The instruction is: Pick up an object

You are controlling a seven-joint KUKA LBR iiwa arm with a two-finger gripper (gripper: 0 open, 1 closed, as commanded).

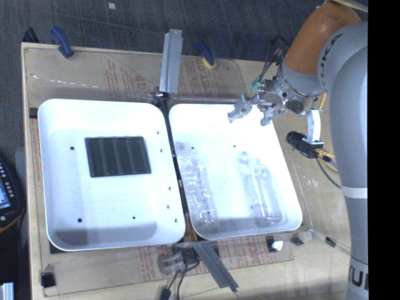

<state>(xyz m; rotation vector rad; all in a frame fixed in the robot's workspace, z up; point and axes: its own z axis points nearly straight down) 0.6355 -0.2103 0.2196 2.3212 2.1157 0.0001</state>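
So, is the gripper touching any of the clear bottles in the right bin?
Apart. The camera view shows the gripper at the right bin's far edge, with bare white floor between it and both bottles.

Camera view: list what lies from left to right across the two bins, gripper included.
Left bin → dark ribbed block in it → right bin → clear plastic bottle along its left side → second clear bottle further right. The gripper hovers over the right bin's far edge, between the two bottles' columns.
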